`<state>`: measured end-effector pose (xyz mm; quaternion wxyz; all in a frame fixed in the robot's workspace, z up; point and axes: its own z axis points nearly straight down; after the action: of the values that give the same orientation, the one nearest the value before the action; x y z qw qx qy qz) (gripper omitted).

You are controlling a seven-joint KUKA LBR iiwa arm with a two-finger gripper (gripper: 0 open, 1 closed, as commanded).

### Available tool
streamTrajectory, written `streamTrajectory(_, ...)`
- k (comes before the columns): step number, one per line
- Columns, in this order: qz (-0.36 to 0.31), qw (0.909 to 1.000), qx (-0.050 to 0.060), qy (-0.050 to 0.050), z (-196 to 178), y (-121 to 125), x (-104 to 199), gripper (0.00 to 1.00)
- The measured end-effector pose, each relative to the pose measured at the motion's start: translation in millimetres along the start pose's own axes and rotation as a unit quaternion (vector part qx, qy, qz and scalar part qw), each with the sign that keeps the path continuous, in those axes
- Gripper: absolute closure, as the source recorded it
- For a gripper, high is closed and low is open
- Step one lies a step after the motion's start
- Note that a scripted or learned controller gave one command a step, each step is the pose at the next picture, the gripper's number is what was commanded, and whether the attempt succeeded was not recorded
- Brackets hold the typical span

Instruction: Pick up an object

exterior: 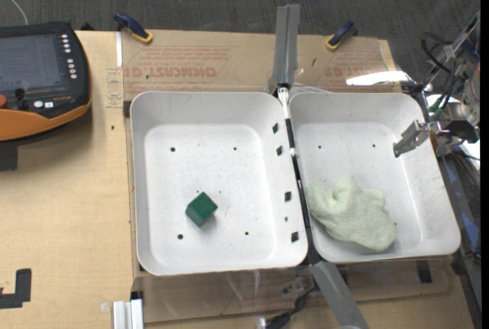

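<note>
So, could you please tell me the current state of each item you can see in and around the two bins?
Green cube: resting loose on the floor of the left bin.
Pale cloth: crumpled in a heap in the right bin.
Pincer: above the right bin's right edge, holding nothing.
Teach pendant: lying on the bench, left of the bins.

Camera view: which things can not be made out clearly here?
- Gripper: small at the right bin's rim; jaws open or shut is unreadable.
- Arm: cut off by the right edge.
- Pale cloth: its folds hide anything beneath.
- Green block: underside hidden.
</note>
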<state>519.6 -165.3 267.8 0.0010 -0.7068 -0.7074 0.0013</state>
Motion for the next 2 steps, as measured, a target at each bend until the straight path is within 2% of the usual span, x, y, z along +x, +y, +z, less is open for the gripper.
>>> streamTrajectory(1,-0.33,0.9439,-0.001,0.0,138.3,-24.8,0.1,0.0)
streamTrajectory(2,-0.328,0.9445,-0.002,0.0,129.2,-24.1,-0.4,1.0)
